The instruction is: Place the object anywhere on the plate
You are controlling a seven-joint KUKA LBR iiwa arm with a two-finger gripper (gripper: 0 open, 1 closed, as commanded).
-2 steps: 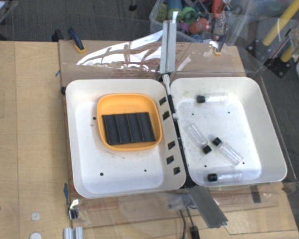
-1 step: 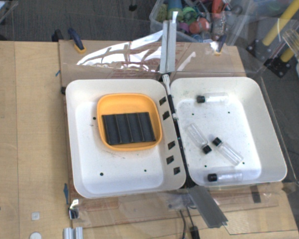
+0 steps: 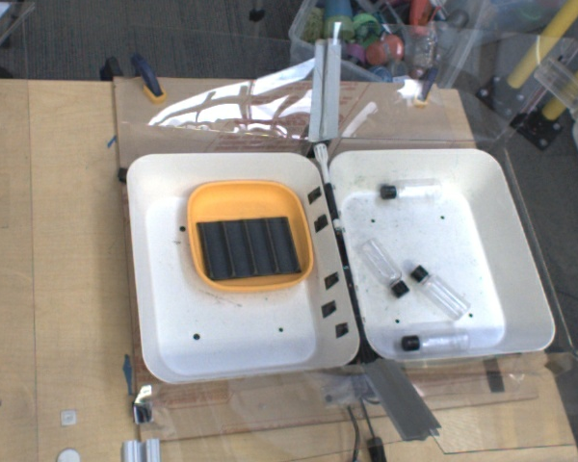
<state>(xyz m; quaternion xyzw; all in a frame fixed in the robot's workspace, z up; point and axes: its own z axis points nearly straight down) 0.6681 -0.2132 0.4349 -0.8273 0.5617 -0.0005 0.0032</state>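
Note:
An orange plate [image 3: 204, 203] sits in the left white bin [image 3: 164, 335], and a black ridged block [image 3: 248, 247] lies flat on it, covering most of its middle. In the right white bin [image 3: 520, 306] lie several clear plastic tubes with black caps: one near the back [image 3: 411, 192], two crossing in the middle [image 3: 382, 267] [image 3: 439, 292], and one along the front edge [image 3: 435, 341].
A metal divider post [image 3: 325, 89] stands upright at the back between the two bins. A clear tub of coloured toys [image 3: 395, 12] sits behind the bench. Black tabs [image 3: 329, 280] line the seam between the bins. The wooden bench [image 3: 48, 258] extends left.

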